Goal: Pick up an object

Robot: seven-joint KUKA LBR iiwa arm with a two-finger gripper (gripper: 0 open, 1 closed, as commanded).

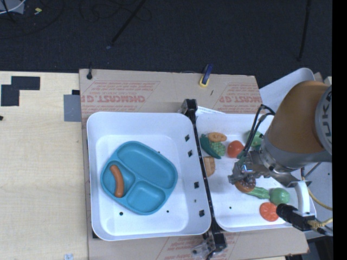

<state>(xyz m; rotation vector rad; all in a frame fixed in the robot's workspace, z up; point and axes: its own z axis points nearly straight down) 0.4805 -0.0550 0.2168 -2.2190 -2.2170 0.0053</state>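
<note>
My gripper (243, 179) hangs low over the middle of the right bin (233, 215), right above a brown round item (245, 187) that peeks out under it. The arm's wrist hides the fingers. Close by lie a green vegetable-shaped toy (272, 194), a red-orange piece (268, 211), a red tomato-like piece (235, 148), a dark green piece (211, 147), a yellow-brown piece (217, 137) and a tan bread-like piece (209, 167). In the left bin (103, 221) sits a blue divided plate (142, 175) with an orange sausage (116, 180) in its left compartment.
A black divider bar (198, 167) separates the two bins. Cardboard (141, 93) lies under both bins on the wooden bench (38, 172). A yellow and blue clamp (205, 76) sits at the cardboard's far edge. The grey arm with its orange band (298, 121) covers the right bin's right side.
</note>
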